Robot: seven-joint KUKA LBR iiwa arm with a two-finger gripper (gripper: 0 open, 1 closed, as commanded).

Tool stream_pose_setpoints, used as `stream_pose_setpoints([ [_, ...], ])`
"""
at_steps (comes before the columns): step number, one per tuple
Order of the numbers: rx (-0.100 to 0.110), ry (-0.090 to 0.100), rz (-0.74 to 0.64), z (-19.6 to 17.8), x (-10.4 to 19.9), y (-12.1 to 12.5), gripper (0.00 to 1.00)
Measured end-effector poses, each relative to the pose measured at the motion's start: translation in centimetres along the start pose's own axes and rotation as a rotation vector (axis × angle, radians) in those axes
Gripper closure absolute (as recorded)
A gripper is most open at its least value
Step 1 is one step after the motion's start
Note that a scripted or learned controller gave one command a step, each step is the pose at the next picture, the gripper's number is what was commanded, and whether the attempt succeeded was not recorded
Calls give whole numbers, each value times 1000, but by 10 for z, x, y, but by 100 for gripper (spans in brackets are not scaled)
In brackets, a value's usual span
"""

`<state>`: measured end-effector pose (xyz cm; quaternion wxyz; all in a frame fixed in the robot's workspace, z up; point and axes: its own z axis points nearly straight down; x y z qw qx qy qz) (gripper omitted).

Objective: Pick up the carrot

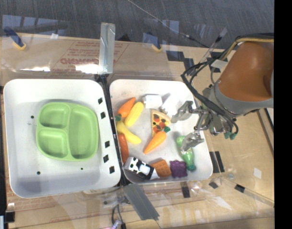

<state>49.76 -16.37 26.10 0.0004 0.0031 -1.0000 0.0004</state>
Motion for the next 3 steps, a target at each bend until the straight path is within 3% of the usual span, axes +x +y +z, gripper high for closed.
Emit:
stream_pose_setpoints([
  [1, -5, 11, 115, 144, -19, 26, 0],
  [2, 13, -40, 94, 160, -7, 51, 0],
  [3, 7, -27, 83, 151, -6, 56, 100],
])
